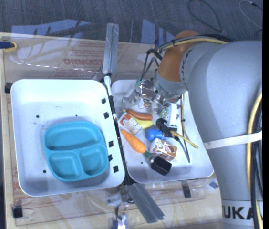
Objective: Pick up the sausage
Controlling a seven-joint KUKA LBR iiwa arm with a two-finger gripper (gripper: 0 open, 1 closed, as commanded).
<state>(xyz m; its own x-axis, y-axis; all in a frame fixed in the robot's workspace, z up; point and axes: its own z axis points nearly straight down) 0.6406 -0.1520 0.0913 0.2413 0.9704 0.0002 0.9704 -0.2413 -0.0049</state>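
Hiding its own fingers, whose state I cannot tell, the gripper [146,98] hangs just above the sausage [138,114].

The bench [44,51] is a pale wooden board under a clear plastic sheet, with faint red lettering showing through near its far edge. Two shallow white bins rest side by side on it, touching along their inner rims. The left bin [25,104] sits toward the board's left, and the right bin [191,168] lies just beside it. A blue clamp [3,46] grips the bench's far left corner.
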